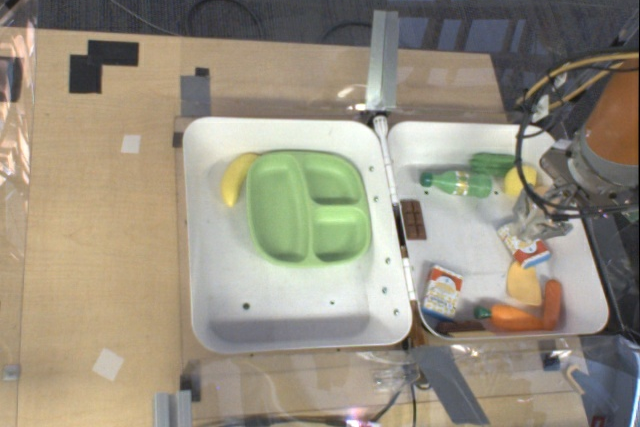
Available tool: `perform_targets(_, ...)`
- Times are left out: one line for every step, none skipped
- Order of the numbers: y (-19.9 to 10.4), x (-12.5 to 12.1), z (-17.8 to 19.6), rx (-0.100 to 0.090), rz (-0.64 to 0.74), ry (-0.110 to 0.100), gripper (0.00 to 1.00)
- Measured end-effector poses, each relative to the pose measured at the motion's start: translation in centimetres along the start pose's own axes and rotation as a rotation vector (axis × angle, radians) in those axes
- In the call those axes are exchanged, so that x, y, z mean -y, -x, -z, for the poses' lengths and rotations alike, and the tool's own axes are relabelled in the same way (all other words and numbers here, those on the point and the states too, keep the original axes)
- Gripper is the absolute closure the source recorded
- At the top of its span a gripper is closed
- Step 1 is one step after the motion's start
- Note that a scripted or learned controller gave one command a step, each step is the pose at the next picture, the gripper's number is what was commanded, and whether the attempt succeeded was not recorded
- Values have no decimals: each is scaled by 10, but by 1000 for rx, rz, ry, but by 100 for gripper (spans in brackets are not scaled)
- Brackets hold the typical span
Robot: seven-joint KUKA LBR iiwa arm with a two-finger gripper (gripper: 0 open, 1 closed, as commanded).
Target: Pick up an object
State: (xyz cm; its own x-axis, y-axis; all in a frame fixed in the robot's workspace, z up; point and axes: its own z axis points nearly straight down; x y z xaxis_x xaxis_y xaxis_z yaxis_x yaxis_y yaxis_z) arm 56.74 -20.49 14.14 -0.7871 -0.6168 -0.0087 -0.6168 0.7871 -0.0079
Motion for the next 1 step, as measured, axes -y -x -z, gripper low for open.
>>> perform_targets(0,0,-1,0,-1,1,0)
